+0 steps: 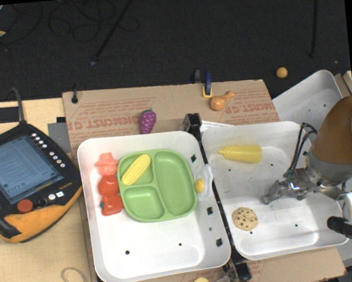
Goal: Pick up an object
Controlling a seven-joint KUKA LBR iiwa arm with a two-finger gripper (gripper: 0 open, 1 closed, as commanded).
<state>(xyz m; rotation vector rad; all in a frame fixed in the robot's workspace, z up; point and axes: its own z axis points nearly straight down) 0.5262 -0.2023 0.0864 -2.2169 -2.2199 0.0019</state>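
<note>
At the right of the frame the gripper (271, 197) hangs low in the right bin (299, 238); its fingers seem spread with nothing between them, though they are small and dim. A cookie (245, 219) lies just below-left, a yellow bottle (241, 154) above. The arm's wrist is cut off at the edge. The left bin (151, 259) holds a green tray (168, 188) with corn (134, 169). Brown cardboard (117, 112) underlies both bins.

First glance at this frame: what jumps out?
The green divided plate in the left bin, with a yellow corn cob in its top-left compartment and a red toy beside its left edge. In the right bin: a yellow mustard bottle near the back, a cookie near the front, and the gripper low over the floor between them.
</note>
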